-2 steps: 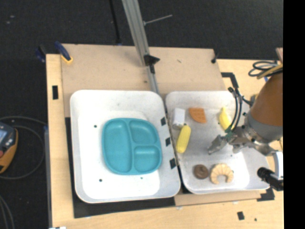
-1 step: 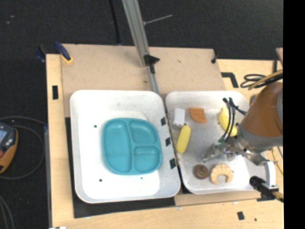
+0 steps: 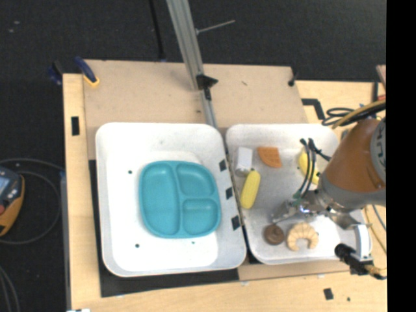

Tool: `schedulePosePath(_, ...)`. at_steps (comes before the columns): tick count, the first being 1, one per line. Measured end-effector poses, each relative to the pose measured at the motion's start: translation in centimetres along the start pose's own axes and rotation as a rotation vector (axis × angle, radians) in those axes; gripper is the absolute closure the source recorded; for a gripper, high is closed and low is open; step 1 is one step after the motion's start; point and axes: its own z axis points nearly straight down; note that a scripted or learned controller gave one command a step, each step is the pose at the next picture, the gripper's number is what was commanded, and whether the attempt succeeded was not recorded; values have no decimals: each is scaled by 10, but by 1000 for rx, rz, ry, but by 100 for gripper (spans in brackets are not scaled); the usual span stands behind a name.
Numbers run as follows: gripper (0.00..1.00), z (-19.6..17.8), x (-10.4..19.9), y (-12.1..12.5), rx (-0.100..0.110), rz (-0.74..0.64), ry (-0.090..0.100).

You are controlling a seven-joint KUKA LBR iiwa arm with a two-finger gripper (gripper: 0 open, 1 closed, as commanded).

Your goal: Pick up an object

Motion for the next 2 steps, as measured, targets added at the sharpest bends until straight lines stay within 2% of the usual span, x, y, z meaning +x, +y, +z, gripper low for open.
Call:
schedulePosePath(1,100,-13,-1,2,-6,3,1)
schedulePosePath(2,100,-58,0,8,-5,-4,-1)
